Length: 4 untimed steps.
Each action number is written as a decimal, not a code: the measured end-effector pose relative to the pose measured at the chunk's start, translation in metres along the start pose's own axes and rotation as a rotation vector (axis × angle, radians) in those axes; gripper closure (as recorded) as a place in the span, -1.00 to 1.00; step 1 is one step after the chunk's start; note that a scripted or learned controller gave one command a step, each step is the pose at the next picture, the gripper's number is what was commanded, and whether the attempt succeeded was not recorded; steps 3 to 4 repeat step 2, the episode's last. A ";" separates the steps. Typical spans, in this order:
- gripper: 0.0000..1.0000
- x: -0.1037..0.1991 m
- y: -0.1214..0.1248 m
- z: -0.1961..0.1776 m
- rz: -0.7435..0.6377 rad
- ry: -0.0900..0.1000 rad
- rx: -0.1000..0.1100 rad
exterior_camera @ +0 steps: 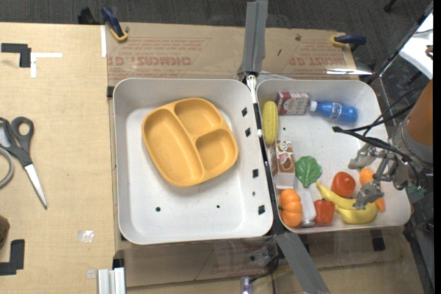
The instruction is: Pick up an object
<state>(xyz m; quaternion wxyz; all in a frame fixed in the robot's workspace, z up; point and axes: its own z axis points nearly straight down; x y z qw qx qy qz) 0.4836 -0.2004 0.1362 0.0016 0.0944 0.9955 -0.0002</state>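
**Camera view: gripper low over the banana**

Camera view looks down on two white bins. The left bin (124, 169) has a yellow plate (189, 141) in it. The right bin (372, 96) has toy food: corn (270, 122), a bottle (334, 110), a green leaf (308, 171), a tomato (342, 183), an orange (290, 207) and a banana (348, 206). The gripper (372, 191) sits at the right side, just over the banana's end. Its fingers look a little apart, with nothing between them. Scissors (24, 155) lie on the bench, far left.

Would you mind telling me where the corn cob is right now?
The corn cob lies in the right bin, along its left wall, left of the red carton and above the brown packet.
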 end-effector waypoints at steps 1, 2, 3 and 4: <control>-1.00 -0.022 -0.007 0.037 0.050 -0.005 -0.001; 1.00 -0.024 -0.007 0.027 0.049 -0.009 0.000; 1.00 -0.024 -0.007 0.027 0.049 -0.009 0.000; 1.00 -0.024 -0.007 0.027 0.049 -0.009 0.000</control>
